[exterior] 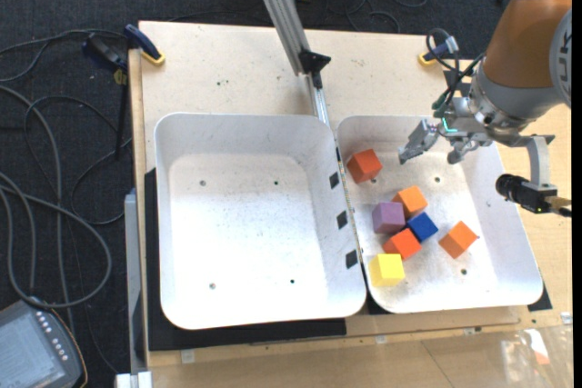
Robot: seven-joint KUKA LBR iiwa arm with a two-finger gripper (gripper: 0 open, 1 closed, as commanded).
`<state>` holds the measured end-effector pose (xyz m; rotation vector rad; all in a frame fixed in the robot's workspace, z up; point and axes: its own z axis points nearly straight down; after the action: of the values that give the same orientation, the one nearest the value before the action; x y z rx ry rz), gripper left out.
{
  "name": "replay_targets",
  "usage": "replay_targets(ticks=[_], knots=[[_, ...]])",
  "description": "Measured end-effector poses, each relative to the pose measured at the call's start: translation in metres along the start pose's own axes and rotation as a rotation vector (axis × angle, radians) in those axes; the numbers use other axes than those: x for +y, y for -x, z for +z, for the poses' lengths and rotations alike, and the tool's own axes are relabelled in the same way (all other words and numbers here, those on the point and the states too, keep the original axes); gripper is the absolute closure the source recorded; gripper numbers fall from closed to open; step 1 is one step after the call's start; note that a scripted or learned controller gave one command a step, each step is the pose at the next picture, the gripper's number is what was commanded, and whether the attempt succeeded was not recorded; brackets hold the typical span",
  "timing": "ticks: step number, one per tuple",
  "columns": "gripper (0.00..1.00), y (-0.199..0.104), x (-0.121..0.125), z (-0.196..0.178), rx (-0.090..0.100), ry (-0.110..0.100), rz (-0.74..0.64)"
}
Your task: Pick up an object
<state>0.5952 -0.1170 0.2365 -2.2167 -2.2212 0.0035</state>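
The blocks lie loose in the right bin (509, 282), none gripped. The lone orange-red block (365, 164) sits just left of the claw (437, 144) and slightly nearer the camera, apart from the rest, so it looks the easiest pick. The purple block (388, 216), blue block (422, 226) and yellow block (387, 269) crowd together below the claw, touching or nearly so. The claw hangs spread and empty near the bin's far rim. The left bin (182, 195) lies well beyond, across the dividing edge.

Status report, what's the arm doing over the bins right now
Gripper open above right bin, holding nothing. Nearest: red-orange block, apart from the cluster. Purple block and blue block packed tight.
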Motion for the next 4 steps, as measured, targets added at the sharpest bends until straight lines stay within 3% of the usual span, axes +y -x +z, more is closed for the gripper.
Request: replay_targets(ticks=[1,2,4], knots=[[0.00,0.000,0.001,-0.002,-0.001,0.004,0.001],[0.00,-0.005,0.001,0.061,0.000,-0.002,0.002],[0.00,-0.006,0.003,0.141,-0.005,0.009,0.002]])
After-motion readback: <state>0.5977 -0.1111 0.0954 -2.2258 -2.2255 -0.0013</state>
